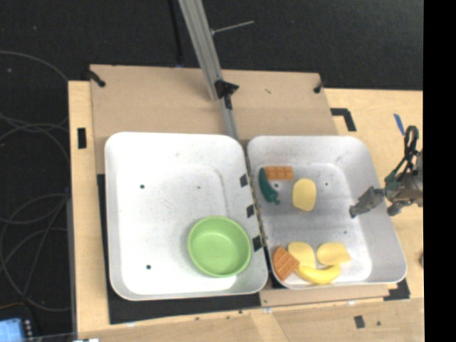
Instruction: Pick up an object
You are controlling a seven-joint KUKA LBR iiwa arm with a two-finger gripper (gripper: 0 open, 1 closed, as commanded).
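Note:
The right bin (356, 155) holds several small items. An orange ridged block (278, 173) and a teal piece (268, 188) lie near its left wall, with a yellow lump (304, 194) beside them. At the front lie two more yellow lumps (300, 251) (333, 253), a banana (319, 273) and an orange waffle-like piece (285, 263). My gripper (365, 202) sits low over the right bin's right side, away from all the items, with nothing seen in it.
A green bowl (219, 245) stands in the front right corner of the left bin (142, 162). A grey metal pole (203, 41) rises from behind the bins. Cables (410, 148) hang at the right by the wrist.

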